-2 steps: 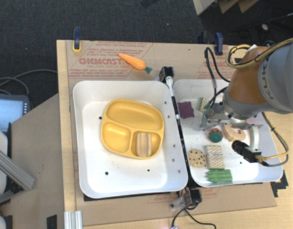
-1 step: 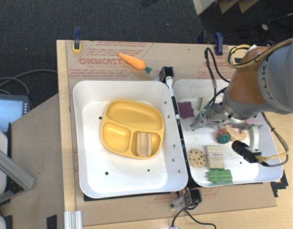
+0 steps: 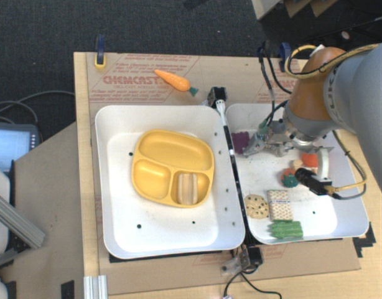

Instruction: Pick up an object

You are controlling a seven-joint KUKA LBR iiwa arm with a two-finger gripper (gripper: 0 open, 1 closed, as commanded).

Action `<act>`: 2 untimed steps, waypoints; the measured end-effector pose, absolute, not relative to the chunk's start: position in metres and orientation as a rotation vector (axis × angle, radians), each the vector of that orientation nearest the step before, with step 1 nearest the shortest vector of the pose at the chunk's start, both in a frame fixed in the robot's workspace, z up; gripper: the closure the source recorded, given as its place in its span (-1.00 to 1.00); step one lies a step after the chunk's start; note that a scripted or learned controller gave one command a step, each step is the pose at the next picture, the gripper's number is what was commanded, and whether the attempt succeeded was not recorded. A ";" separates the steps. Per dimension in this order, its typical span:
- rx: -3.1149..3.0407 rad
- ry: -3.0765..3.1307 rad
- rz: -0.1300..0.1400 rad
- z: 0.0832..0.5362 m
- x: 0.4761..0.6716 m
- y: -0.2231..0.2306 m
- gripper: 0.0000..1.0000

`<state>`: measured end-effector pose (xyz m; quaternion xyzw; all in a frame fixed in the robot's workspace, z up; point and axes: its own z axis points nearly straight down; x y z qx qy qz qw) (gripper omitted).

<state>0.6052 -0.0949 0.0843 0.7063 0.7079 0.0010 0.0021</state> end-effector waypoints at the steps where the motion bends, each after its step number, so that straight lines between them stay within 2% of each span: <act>1: 2.230 2.227 -0.012 0.083 0.629 -0.097 -1.00; 2: 2.272 2.243 -0.064 0.080 0.646 -0.097 -1.00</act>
